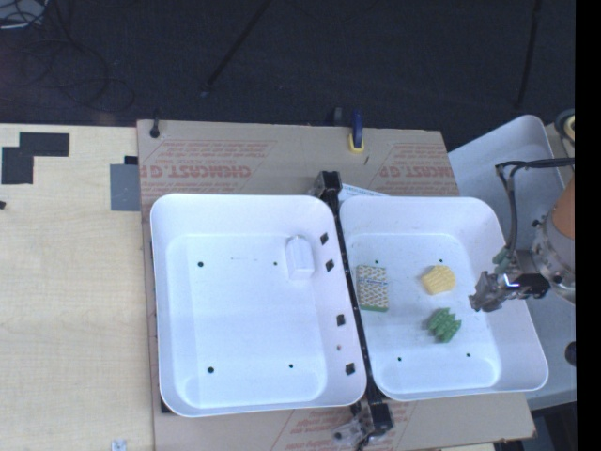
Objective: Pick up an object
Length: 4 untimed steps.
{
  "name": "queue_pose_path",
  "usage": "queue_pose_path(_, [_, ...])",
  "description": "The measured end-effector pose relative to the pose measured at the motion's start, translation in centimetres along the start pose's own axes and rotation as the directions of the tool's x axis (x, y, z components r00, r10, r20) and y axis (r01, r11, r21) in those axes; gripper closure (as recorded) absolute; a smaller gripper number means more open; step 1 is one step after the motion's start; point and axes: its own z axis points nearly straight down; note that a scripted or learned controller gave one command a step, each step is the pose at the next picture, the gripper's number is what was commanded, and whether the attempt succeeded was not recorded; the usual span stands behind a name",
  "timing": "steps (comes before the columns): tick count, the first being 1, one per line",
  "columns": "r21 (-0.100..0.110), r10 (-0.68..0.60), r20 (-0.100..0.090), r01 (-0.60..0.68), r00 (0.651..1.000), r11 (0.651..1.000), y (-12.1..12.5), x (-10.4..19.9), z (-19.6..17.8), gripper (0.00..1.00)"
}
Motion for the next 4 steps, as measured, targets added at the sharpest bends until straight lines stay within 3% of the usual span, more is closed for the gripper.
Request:
queue_pose_path(1, [-0.006,0.006,0.005,-0.006,1.0,1.0,0.0,-6.5,5.8,1.0])
queue_pose_path(2, [-0.03,0.0,0.012,0.001,1.0,1.0,0.1,-6.3,-11.4,1.0])
queue_pose_path(3, [-0.001,-0.002,-0.001,0.002,1.0,1.0,0.0,-1.8,0.2,1.0])
queue_pose_path(4, [-0.021,0.004,0.01,-0.004,1.0,1.0,0.1,-6.4,-8.7,1.0])
